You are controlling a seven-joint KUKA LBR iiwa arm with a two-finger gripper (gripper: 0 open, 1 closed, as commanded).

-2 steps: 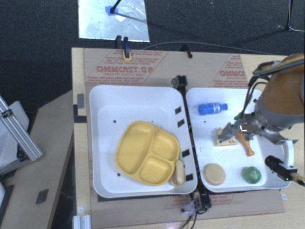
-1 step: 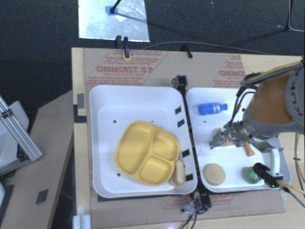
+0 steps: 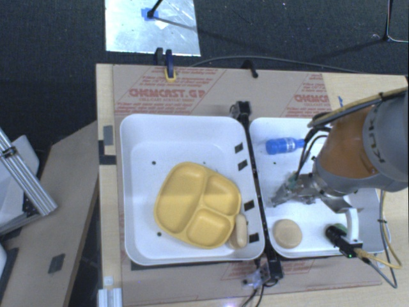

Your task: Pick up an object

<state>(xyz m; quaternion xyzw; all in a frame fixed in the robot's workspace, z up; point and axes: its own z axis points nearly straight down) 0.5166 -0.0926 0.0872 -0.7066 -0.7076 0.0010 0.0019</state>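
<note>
Two candidates lie in my right bin: one blue plastic bottle (image 3: 284, 146) on its side, one round tan puck (image 3: 287, 233). My tool's (image 3: 281, 197) state: cannot tell.

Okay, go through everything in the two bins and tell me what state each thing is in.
yellow tray: lying flat, open side up, in the left bin
tan oval piece: resting against the tray's edge
blue bottle: on its side in the right bin
tan disc: lying flat
tool: low over the right bin, nothing seen in it
</note>
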